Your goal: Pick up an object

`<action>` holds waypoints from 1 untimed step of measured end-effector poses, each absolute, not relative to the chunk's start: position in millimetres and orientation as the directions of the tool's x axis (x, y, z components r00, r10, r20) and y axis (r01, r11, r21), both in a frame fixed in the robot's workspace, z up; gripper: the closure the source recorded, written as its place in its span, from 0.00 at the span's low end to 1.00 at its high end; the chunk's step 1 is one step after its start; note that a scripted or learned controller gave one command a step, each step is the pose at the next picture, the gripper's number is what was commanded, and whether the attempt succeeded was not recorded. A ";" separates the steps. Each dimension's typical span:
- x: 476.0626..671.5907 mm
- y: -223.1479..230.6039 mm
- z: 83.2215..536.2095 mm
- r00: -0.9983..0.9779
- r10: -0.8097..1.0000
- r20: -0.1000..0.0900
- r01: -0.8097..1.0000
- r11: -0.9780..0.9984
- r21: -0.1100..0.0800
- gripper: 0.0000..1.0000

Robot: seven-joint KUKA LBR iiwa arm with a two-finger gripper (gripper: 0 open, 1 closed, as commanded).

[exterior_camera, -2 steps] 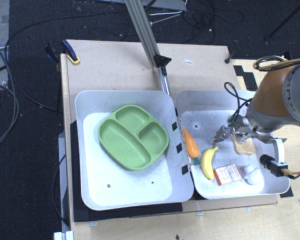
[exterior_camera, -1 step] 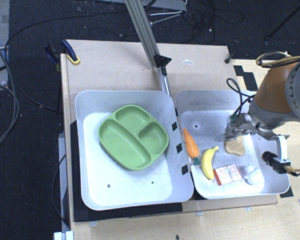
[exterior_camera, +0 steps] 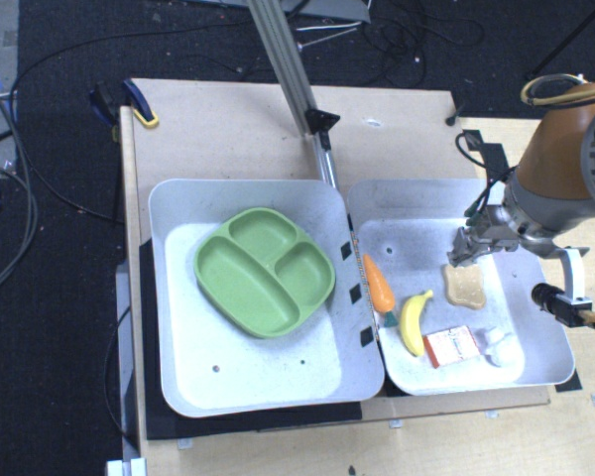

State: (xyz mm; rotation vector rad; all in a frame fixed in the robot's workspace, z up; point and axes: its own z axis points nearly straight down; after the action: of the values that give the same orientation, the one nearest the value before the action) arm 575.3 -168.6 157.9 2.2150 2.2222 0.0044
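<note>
Looking down on the right bin (exterior_camera: 535, 360), I see the tool (exterior_camera: 463, 251) hanging just above the upper edge of the toast slice (exterior_camera: 465, 288); from this slant I cannot tell how the tool is set. I take the toast as the nearest candidate for the pick. To do this step well, I would centre the tool over the slice before descending, since it lies flat on the bin floor and offers only thin edges to catch. I would come down straight and slow, and keep clear of the banana (exterior_camera: 414, 322) just to its left.

The toast is a small, pale tan square with a browner rim, lying flat in the middle of the right bin. An orange carrot (exterior_camera: 379, 284) lies near the divider, and a red-and-white carton (exterior_camera: 451, 346) sits below the toast. The green divided plate (exterior_camera: 266, 271) rests in the left bin (exterior_camera: 178, 365).
</note>
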 end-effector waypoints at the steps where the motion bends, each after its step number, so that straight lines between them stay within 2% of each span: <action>1: 573.3 -169.2 221.3 -0.003 1.000 -0.002 1.000 0.003 0.006 1.00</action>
State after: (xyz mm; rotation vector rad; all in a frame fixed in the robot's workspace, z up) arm 573.3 -169.2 221.3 2.2141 2.2206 0.0046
